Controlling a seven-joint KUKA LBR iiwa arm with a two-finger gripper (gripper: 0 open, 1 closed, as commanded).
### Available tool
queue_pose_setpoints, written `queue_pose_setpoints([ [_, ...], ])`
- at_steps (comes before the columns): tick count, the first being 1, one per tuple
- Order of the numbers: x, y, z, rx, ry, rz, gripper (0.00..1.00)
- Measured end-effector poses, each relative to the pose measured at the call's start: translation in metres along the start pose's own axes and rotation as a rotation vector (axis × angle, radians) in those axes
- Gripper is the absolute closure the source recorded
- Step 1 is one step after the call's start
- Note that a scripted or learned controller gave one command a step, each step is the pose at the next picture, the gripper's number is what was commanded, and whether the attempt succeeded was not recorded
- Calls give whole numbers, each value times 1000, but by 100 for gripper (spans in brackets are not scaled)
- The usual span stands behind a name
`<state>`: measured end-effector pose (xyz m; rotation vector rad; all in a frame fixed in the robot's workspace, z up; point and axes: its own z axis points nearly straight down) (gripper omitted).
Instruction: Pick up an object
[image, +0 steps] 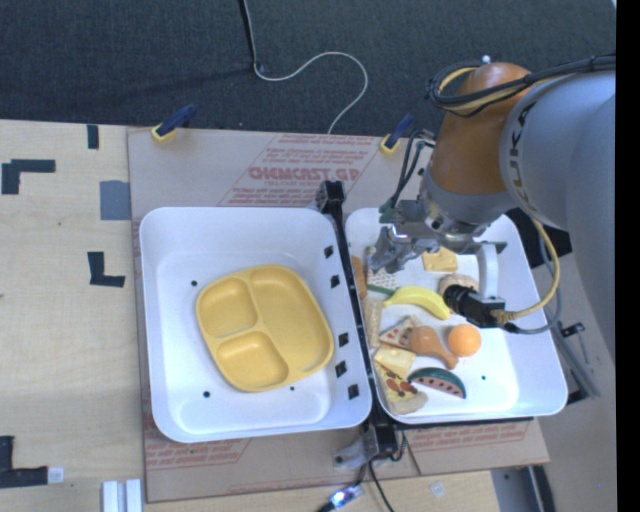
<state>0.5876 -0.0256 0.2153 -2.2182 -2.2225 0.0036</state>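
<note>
The right bin (520, 395) holds several toy foods: a yellow banana (418, 298), an orange (464, 341), a brown drumstick-like piece (427, 341), a pizza slice (397, 335), a watermelon slice (437, 383) and a cheese-coloured piece (439, 262). My gripper (386, 254) hangs low over the back left part of that bin, just behind the banana. Its metal fingers point down to the left, and I cannot make out anything between them.
The left bin (170, 300) holds a yellow three-compartment plate (262, 326). A black divider (345, 290) runs between the bins. The grey arm with its orange band (480, 120) fills the upper right. Cardboard lies under both bins, and a white cable (300, 65) curls behind.
</note>
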Motion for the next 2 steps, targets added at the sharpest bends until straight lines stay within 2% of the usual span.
queue_pose_setpoints([
  [1,-9,-4,0,0,0,0,100],
  [2,-5,-4,-18,-3,1,0,100],
])
